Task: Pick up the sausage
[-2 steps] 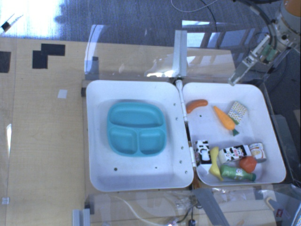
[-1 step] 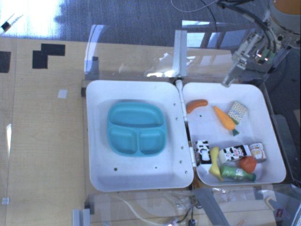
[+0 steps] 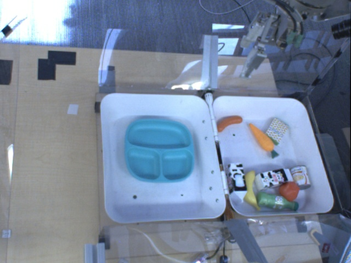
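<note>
The sausage (image 3: 229, 123), a short orange-brown link, lies in the right bin (image 3: 307, 125) near its upper-left corner, close to the divider between the bins. My gripper (image 3: 252, 64) hangs high above the bench behind the right bin's far edge, well up and to the right of the sausage. Its fingers point down with a narrow gap and nothing between them.
A carrot (image 3: 262, 138) and a small patterned packet (image 3: 277, 130) lie to the right of the sausage. Along the bin's front sit a milk carton (image 3: 273, 178), banana (image 3: 250, 188), green bottle (image 3: 277, 203), tomato (image 3: 289, 190) and can (image 3: 299, 176). The left bin holds a blue divided plate (image 3: 159, 149).
</note>
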Tool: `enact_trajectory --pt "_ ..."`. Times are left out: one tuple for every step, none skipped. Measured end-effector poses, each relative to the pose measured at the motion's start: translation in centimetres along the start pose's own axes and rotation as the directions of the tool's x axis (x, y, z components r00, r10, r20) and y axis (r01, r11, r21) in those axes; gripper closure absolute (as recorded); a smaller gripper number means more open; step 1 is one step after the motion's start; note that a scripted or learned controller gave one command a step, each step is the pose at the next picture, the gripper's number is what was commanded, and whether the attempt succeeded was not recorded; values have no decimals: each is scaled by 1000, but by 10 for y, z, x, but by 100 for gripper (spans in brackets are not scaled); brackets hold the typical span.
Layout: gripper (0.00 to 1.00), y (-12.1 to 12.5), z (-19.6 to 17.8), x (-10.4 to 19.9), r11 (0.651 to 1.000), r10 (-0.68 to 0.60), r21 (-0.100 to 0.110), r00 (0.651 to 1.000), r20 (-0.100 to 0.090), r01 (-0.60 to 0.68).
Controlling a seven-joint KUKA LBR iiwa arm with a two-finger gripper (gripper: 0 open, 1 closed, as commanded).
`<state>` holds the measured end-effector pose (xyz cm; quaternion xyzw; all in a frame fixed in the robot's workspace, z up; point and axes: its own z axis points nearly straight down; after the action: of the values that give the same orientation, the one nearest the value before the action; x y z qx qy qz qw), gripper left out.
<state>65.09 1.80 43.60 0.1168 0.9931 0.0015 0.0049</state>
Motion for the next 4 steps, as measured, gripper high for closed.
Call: enact_trajectory --pt "0 -2 -1 62 996 88 1 996 -1 -88" --pt "0 11 -1 11 874 -485 -1 874 1 485" --pt "0 15 0 -16 692 -722 -1 692 2 722" --pt "100 18 -13 -18 693 -721 1 693 14 721"
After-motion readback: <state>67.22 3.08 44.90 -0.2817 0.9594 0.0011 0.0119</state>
